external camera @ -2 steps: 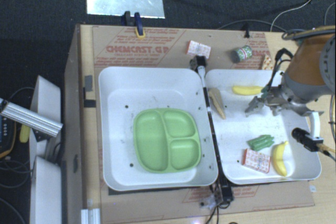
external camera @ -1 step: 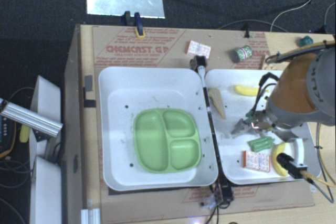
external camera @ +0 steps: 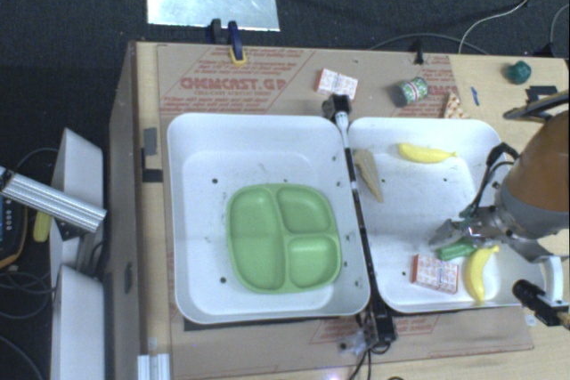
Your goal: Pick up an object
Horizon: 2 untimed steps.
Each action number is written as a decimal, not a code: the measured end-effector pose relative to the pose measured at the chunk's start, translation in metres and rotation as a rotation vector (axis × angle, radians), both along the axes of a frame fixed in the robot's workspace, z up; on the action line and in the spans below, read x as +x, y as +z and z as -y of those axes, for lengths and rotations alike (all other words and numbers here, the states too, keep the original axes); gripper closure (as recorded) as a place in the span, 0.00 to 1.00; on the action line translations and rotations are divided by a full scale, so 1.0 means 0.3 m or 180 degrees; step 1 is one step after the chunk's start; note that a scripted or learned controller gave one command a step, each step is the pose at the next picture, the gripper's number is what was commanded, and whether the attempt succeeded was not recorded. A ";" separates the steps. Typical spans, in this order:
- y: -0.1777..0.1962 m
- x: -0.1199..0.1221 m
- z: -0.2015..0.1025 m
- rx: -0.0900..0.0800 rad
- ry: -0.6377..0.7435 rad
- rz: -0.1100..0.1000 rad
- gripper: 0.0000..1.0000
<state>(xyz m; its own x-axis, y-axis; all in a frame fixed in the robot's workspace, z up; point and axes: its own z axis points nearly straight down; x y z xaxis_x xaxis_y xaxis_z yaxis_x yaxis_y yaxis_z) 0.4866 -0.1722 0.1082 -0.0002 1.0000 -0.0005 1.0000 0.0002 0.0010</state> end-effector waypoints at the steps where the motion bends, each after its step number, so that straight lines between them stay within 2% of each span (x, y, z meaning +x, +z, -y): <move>1: 0.035 0.005 -0.002 0.0001 0.0004 0.0010 1.00; 2: 0.034 0.004 -0.002 0.0000 0.0005 0.0010 0.00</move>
